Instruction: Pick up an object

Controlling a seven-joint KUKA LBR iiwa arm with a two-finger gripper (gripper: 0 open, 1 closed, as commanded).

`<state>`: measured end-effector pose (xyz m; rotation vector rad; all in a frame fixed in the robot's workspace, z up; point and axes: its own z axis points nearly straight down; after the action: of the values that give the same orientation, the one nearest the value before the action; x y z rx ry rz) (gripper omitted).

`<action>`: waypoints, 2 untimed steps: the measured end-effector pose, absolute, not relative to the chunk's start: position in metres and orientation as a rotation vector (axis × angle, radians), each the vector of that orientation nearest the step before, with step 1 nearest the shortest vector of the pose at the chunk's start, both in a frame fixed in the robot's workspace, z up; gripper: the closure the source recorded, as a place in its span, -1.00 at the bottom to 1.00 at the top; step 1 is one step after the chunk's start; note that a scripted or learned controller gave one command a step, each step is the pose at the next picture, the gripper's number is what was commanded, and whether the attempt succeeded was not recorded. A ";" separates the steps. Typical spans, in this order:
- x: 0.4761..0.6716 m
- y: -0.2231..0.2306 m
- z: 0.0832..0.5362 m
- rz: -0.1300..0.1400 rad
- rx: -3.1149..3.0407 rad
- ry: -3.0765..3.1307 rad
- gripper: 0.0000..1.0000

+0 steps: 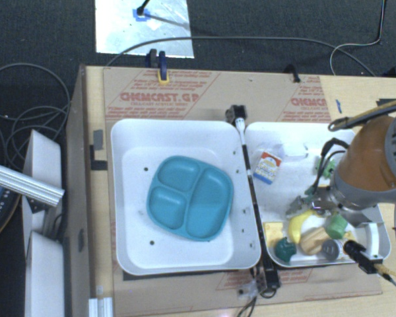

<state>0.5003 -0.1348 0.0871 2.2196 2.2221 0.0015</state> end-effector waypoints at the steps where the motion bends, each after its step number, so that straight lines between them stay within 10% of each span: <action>1: 0.501 -0.135 0.098 0.004 2.217 2.222 1.00; 2: 0.487 -0.176 0.179 0.002 2.218 2.220 1.00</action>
<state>0.4873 -0.1763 0.1785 2.2178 2.2196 0.0021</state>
